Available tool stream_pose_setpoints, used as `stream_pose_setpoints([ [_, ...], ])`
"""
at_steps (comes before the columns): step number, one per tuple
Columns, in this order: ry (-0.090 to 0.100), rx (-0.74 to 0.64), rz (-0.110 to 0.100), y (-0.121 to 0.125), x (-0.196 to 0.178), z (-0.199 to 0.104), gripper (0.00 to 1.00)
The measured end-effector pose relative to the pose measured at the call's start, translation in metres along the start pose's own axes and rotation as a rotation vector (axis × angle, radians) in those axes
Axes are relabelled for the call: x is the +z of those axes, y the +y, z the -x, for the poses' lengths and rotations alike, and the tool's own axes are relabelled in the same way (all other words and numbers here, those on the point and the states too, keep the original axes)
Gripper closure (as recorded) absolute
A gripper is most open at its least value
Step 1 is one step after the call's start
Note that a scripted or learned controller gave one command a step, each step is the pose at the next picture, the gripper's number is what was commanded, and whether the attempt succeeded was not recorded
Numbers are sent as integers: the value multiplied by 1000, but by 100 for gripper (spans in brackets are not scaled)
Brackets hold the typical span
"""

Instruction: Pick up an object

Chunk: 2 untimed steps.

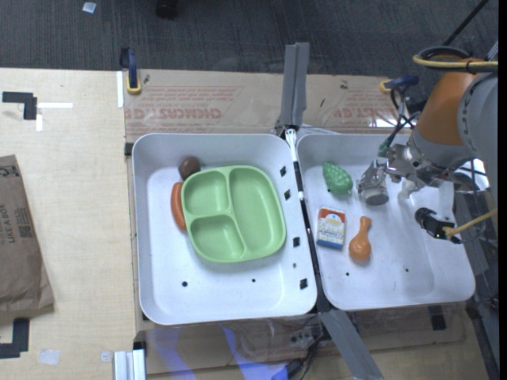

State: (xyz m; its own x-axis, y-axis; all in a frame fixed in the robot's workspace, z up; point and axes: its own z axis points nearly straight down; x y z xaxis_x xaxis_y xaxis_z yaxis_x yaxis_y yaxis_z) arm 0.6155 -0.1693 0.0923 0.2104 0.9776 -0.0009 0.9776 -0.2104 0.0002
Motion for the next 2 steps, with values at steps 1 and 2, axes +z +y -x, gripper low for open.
stream_pose_setpoints([
  [1, -1, -3, -1, 0, -9, 0, 100],
  [2, 0, 232, -4, -19, 1, -3, 100],
])
